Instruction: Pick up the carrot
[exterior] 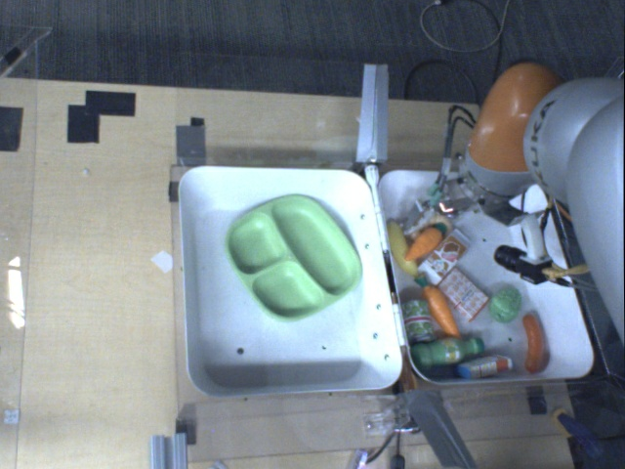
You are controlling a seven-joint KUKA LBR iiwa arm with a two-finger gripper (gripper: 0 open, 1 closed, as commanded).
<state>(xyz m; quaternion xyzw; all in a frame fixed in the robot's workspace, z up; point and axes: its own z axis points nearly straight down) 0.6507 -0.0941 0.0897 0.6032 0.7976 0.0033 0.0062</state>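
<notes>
The arm (pixel 562 135) comes in from three o'clock and bends down over the upper part of the right bin (pixel 576 355), its orange band facing the camera. Its gripper (pixel 441 201) sits low at that bin's eleven o'clock corner, just above one carrot (pixel 424 243) that lies tilted beside a yellow banana-like piece (pixel 397 249) along the left wall. Whether the gripper is parted or closed cannot be told — the wrist hides it — and nothing is seen held in it. A second carrot (pixel 440 310) lies nearer the bin's middle, pointing toward five o'clock, between a small printed carton (pixel 459 283) and a can (pixel 418 320). At the bin's six o'clock edge lie a green bottle (pixel 451 349) and a slim tube (pixel 485 365); a green leafy ball (pixel 506 305) and a red sausage-shaped toy (pixel 534 342) sit toward four o'clock. The left bin (pixel 210 360) holds a green three-section plate (pixel 293 254) (set roughly in its centre, well apart from either carrot).
</notes>
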